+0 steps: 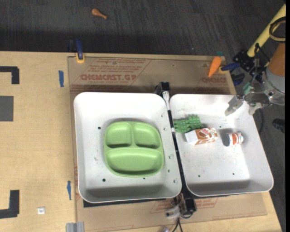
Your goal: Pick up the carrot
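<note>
The carrot (215, 66) is small and orange with a green top. It lies on the brown board behind the right bin's (253, 176) far rim, outside both bins. My gripper (241, 107) hangs over the far right corner of the right bin, below and to the right of the carrot and apart from it. Its fingers (231, 107) are spread open with nothing between them.
The right bin holds a green ridged item (187, 123), a small carton (204, 136) and a can (232, 138) lying on its side. A green divided plate (134, 148) sits in the left bin (86, 136). Another small orange piece (99, 13) lies on the dark floor at the far back.
</note>
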### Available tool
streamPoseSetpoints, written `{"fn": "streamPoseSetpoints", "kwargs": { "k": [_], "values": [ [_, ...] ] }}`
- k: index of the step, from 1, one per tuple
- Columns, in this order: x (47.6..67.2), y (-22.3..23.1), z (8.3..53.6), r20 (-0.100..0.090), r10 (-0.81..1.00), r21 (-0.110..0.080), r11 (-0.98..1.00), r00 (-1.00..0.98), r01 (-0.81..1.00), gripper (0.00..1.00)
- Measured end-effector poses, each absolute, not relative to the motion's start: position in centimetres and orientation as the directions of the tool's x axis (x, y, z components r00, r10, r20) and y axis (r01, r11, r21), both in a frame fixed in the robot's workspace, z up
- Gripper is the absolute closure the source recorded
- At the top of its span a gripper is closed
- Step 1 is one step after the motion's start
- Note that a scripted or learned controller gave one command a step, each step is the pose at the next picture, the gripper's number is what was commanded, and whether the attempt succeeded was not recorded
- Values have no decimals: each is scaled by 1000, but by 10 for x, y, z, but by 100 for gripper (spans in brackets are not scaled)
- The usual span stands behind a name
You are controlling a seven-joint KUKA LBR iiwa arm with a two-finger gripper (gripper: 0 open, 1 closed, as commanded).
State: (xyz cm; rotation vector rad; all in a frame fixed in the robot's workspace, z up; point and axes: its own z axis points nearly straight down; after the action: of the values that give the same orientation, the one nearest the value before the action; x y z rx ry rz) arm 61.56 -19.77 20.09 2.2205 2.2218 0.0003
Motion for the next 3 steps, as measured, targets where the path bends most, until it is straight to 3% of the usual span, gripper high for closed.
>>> {"fn": "streamPoseSetpoints", "kwargs": {
  "k": [1,2,3],
  "values": [
    [594,-135,133,0,981,1,-192,192,981,0],
    [592,-130,97,0,838,-1,-546,546,838,0],
    [528,-98,90,5,822,12,-570,570,821,0]
  ]
}}
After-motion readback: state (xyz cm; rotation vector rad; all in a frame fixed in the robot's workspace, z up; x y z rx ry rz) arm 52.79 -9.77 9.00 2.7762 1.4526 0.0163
